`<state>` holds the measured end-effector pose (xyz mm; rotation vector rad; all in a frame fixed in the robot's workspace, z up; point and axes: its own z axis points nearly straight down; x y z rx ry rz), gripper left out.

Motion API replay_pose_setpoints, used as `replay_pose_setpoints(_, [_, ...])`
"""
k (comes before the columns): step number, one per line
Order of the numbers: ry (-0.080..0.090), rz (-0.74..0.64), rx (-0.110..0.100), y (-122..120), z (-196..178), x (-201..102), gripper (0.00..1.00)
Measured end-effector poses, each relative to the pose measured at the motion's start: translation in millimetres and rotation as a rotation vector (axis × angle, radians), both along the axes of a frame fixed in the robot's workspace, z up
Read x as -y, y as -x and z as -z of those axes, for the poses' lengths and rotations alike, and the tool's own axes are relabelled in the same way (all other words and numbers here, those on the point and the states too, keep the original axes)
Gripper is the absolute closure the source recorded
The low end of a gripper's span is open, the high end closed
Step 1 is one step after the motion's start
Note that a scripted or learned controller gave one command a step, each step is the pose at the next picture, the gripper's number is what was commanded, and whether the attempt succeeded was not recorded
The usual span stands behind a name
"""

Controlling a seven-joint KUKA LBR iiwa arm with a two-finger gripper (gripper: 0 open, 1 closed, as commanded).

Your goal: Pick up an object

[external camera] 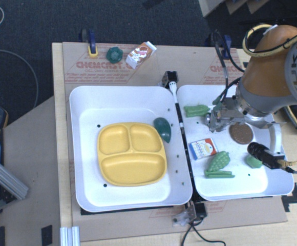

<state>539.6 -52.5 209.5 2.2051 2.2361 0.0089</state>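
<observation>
My gripper [216,122] hangs low over the upper middle of the right bin [251,189], reaching in from the right. Just above it to the left lies a green block [196,110]. Right of it, a brown disc [241,133] is partly under the wrist. Below the gripper sit a small blue, white and red carton [203,148], a green bumpy corn-like piece [218,161] and a flat green strip [219,175]. A small green lump [253,162] rests near the bin's right side. I see nothing held in the gripper.
The left bin [82,137] holds a yellow divided plate [132,153] and a dark green oval thing [163,128] beside its upper right corner. On the board behind the bins lie a teal round thing [114,54], a small carton [140,55] and a yellow clamp [92,47].
</observation>
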Motion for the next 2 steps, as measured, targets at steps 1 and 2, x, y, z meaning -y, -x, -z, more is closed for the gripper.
replay_pose_setpoints(1, [0.002,0.01,0.006,61.5,-134.9,-15.2,1.0])
replay_pose_setpoints(2, [0.002,0.011,-0.013,61.0,-60.6,-48.2,1.0])
